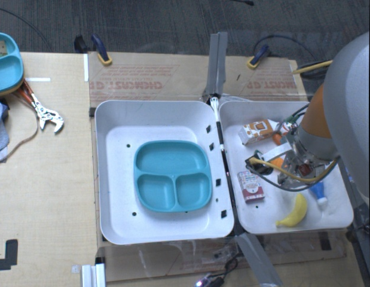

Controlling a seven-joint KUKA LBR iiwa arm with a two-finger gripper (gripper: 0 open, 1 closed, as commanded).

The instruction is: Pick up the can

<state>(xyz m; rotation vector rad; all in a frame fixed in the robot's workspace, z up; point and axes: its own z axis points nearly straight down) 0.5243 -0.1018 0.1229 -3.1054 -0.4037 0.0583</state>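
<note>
Grey arm (352,88), looming closest to the lens, reaches from the right over the right bin (328,221), its orange band just above a wrist wrapped in cables. The gripper (290,167) hangs low among the clutter near the middle of that bin; whether it is released or clenched cannot be told, as the wrist and cables hide its tip.

Around it lie a banana (294,211) toward the near rim, a red-and-white packet (251,187) to its left, a small carton (258,130) toward the far wall and a blue-tipped tube (318,193) just beside the wrist. The can cannot be picked out with certainty; it is probably under or right beside the gripper, where an orange-and-white shape peeks out. The left bin (107,160) holds a teal divided tray (173,175).

The step in hand looks like the descent or closing on the can. Done well, it calls for centring over the can's body alone, clear of the tube and packet, and closing squarely before any lift, since a round wall can slip.
</note>
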